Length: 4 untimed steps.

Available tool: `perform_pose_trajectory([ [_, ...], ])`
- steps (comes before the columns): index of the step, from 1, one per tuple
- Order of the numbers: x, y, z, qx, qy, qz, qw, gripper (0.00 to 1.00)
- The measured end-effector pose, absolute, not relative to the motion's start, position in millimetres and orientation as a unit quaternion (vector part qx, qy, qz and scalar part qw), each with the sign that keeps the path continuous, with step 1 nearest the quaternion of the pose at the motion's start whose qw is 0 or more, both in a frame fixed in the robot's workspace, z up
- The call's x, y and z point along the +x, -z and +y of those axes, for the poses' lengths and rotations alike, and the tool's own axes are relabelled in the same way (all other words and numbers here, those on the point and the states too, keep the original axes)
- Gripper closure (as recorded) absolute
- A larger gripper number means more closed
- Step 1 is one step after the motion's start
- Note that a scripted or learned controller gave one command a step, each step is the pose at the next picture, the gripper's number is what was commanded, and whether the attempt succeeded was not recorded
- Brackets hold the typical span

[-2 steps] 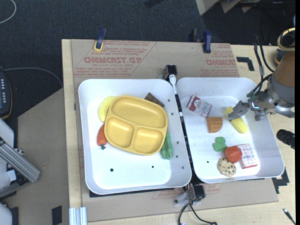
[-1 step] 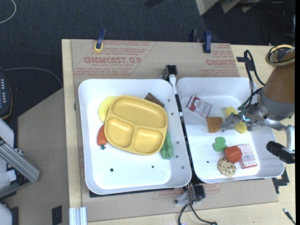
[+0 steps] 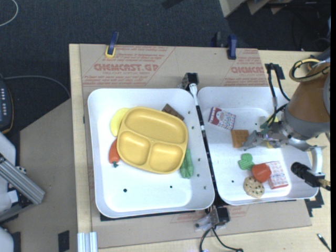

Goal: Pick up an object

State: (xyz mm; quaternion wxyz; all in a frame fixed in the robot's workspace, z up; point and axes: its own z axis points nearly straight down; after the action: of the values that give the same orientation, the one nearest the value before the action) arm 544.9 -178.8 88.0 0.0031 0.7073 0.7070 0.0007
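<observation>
In the right bin (image 3: 231,101) lie a red-and-white carton (image 3: 222,118), a tan cracker square (image 3: 240,138), a green piece (image 3: 245,161), a red tomato-like piece (image 3: 261,171), a round cookie (image 3: 254,187) and a red-and-white packet (image 3: 279,175). My gripper (image 3: 255,140) reaches in from the right and hangs low over the middle of this bin. It sits just right of the cracker and above the green piece. I see nothing held in it.
The left bin (image 3: 147,198) holds a yellow divided tray (image 3: 151,139). A yellow piece (image 3: 117,121), a red-orange pepper (image 3: 114,153), a green item (image 3: 187,166) and a brown item (image 3: 171,111) poke out from under the tray. Black cables (image 3: 273,83) run along the right bin's far right.
</observation>
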Motion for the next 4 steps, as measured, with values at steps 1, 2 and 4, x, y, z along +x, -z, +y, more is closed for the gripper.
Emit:
perform_pose_trajectory([
  [1,545.9,-100,-179,0.707,-0.0021,0.707,0.005,1.00],
  [2,553.0,-144,-180,0.707,-0.0008,0.707,0.002,1.00],
  [4,564.5,-226,-185,0.707,-0.0008,0.708,0.002,1.00],
])
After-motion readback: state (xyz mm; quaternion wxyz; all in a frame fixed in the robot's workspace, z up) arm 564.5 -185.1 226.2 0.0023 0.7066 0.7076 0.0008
